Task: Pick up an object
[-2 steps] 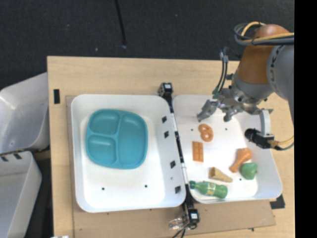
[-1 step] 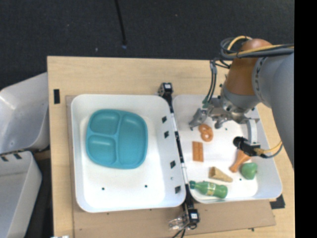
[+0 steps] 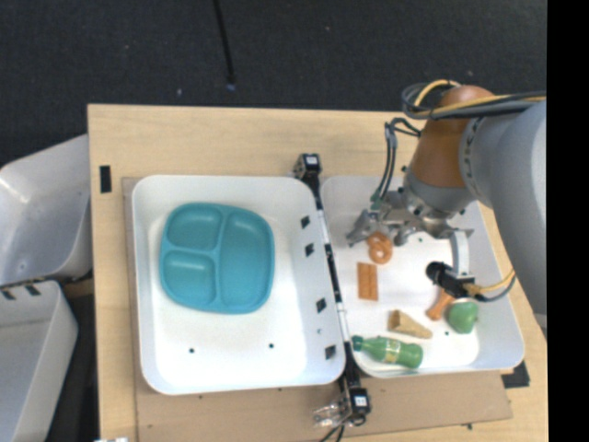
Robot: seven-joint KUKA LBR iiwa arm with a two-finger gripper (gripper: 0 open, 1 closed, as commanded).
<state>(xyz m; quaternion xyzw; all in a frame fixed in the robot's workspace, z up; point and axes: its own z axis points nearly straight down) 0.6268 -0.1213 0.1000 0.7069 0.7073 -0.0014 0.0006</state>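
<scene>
Camera view: hand [image 3: 380,233] is low over the right bin [image 3: 492,343], at the bin's far end, wrist angled down from the grey arm. How far the hand is open can't be told from this slant, and nothing can be seen gripped in it. Orange ring [image 3: 378,247] lies directly under the hand's tip, touching it or just short of it; which one is unclear. Likely the pick target since it's the nearest thing. Orange block [image 3: 367,282] is just past the ring, on the side away from the wrist. Tan wedge [image 3: 408,324] is further out the same way, well apart from the hand. Green bottle [image 3: 391,350] lies on its side at the bin's end furthest from the hand. Green round piece [image 3: 463,315] is off to the arm side of the hand, near the wedge. Left bin [image 3: 147,339] is across the divider from the hand and holds a teal divided plate [image 3: 219,256], well apart. Bench [image 3: 230,127] carries both bins. Handling guess: the ring looks small, light, stiff toy plastic or rubber, not fragile. Rounded and smooth, so it could squirt out of a pinch or roll. Best hold is across its outer width, centred and straight down, or one side of the rim through the hole. The block sits close, so crowding is a risk.
</scene>
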